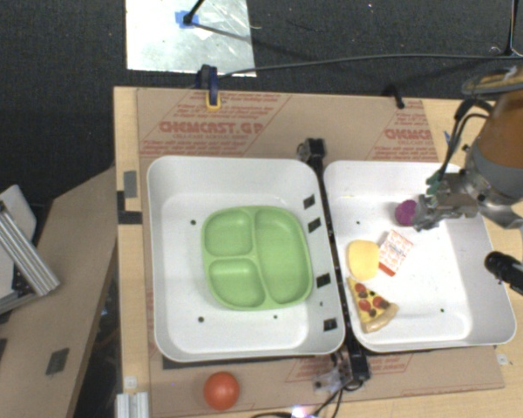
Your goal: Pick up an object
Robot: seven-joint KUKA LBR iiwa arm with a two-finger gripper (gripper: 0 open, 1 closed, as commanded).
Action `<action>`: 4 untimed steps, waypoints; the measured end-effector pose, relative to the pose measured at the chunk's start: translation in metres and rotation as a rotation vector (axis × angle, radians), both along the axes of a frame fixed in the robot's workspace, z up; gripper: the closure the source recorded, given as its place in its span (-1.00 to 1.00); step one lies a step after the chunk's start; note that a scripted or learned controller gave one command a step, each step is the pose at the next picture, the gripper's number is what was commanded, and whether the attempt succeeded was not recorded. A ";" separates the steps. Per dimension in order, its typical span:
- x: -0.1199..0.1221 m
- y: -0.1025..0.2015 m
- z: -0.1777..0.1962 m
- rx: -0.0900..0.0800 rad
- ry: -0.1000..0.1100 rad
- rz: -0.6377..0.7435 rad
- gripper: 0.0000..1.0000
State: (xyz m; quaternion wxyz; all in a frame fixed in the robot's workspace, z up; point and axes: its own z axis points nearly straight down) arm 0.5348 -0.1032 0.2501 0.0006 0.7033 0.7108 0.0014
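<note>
Right bin [471,320], white and shallow, taken as landmark. Contents: purple object [406,212] toward its far side; yellow round piece [363,255], red-and-white packet [395,252] touching it, toy pizza slice [372,303] toward its near left corner. Gripper [429,205] hangs over its far right part, just beside the purple object; whether the jaws are spread or pressed together cannot be told. Left of it: second bin [170,233] holding green divided plate [255,257]. Orange ball [221,390] on the worktop [139,146], near-left of it.
</note>
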 end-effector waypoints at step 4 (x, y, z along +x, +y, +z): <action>0.070 0.208 -0.004 0.001 -0.001 -0.001 1.00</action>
